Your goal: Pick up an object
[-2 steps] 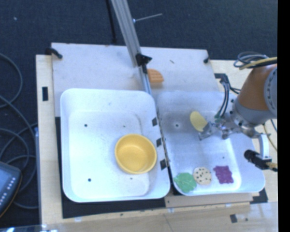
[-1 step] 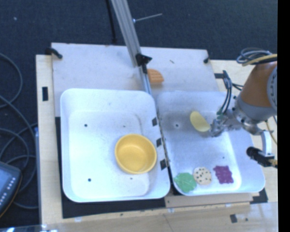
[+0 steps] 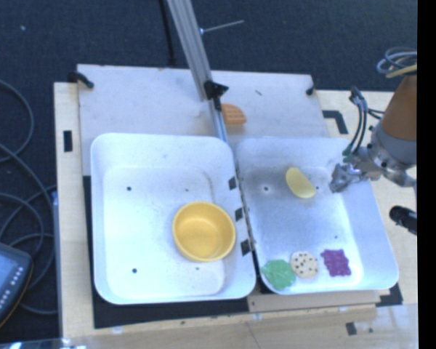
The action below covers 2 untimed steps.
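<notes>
- Camera view, nearest edge of the right bin: three small items are lined up along the front wall, namely a green piece, a round cookie-like piece with dark spots just beside it, and a purple piece a little further right.
- Left bin: a yellow bowl is seated upright toward the front right part of the floor, near the divide between the two bins.
- Right bin, middle to far part: a pale yellow oval object is lain flat on the floor, well apart from the three front items.
- Gripper: it is positioned low at the bin's far right side, just beside the pale yellow oval and to its right, with a small gap seen between them. Nothing is seen between the fingers; whether they are spread or closed cannot be told from this view.
- Arm: the grey wrist and orange band are seen entering from the right, with cables looped above.
- Bench, far part: an orange object is placed behind the bins, beside a slanted metal rail that is run toward the far edge.
</notes>
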Each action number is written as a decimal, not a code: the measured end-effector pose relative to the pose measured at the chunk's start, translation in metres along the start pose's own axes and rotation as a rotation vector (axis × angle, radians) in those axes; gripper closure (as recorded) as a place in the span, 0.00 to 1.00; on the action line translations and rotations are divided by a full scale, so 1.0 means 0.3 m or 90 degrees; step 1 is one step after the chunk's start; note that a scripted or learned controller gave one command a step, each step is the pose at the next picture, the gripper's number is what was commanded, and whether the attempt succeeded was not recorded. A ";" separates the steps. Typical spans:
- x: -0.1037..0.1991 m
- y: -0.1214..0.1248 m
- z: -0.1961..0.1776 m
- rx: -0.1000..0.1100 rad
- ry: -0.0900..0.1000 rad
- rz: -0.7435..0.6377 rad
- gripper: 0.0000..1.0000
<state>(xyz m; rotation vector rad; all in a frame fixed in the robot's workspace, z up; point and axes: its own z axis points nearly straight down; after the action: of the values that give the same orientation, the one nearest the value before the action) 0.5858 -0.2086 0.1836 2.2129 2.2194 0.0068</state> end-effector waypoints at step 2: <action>-0.007 0.012 -0.296 0.002 0.001 -0.003 1.00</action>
<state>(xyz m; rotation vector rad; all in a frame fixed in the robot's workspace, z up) 0.5888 -0.2105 0.2723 2.2103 2.2257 0.0047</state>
